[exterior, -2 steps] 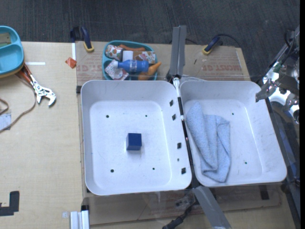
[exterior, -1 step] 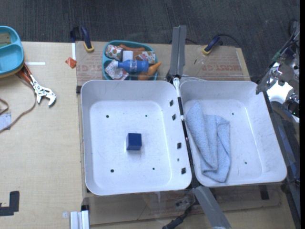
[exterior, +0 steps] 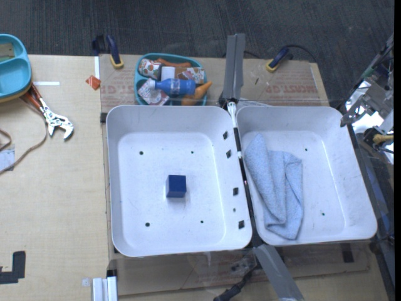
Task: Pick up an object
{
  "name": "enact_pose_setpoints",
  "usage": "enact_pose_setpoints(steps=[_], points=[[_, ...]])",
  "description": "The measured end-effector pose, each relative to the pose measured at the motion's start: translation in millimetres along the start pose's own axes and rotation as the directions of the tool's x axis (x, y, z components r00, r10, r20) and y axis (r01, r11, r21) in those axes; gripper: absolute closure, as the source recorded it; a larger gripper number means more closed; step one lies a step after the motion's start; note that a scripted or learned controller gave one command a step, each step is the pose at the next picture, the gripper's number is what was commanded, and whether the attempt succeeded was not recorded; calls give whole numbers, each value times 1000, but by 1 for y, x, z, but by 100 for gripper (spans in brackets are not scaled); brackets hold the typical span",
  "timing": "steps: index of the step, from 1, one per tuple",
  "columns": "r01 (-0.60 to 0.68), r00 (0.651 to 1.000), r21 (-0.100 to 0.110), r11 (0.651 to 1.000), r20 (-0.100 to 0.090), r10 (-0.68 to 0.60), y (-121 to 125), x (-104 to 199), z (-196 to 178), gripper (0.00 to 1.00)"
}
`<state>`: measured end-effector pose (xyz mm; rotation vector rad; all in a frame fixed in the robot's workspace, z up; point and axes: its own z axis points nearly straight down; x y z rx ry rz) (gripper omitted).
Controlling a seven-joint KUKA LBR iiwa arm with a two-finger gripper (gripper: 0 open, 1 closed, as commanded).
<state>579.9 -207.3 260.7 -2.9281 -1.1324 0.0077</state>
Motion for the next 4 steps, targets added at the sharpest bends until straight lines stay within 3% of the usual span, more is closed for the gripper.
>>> enact_pose_setpoints(steps=[1, 2, 3, 4], points=[[-376, 927, -1, 927, -1, 376, 17, 31, -16, 0], [-508, 861, 0, 861, -1, 508, -10, 97, 18, 0], [-504, 864, -1, 864, 3, 504, -11, 97, 10, 100], [-501, 865, 1, 865, 0, 501, -67, 26, 131, 100]])
